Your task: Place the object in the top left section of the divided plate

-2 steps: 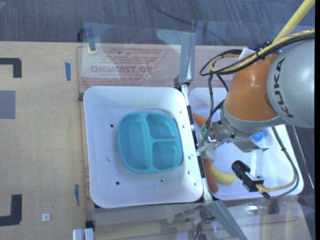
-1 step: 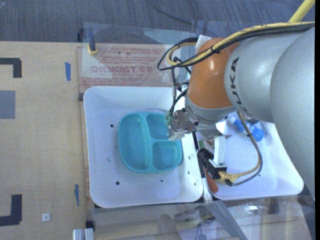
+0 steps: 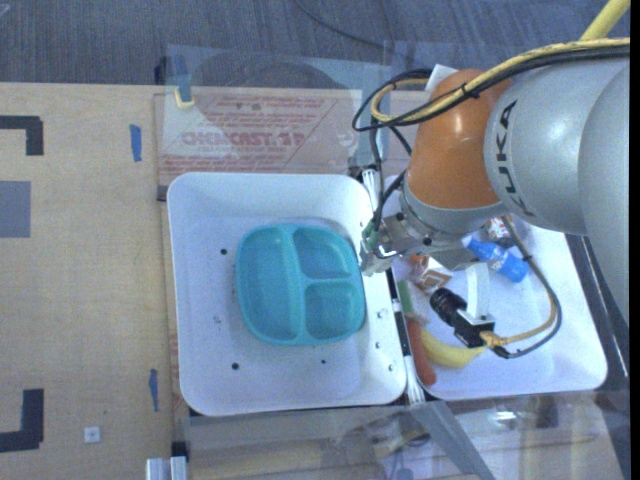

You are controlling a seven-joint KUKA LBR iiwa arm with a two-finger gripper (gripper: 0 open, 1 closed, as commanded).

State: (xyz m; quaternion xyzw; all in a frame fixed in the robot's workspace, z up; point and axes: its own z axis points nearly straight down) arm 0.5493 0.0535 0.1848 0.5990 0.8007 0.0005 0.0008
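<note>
Hovering over the seam between the two shallow white bins, the grey arm's two-finger gripper (image 3: 374,250) is hanging by the right rim of the left bin (image 3: 190,218).

Sitting mid-bin, the teal divided plastic plate (image 3: 299,284) is lying with all sections bare, so placing is seemingly undone. A yellow banana (image 3: 447,352) is lying among other items near the right bin's (image 3: 580,368) bottom-left corner. Whether the jaws are open or gripping anything, I cannot tell.
</note>
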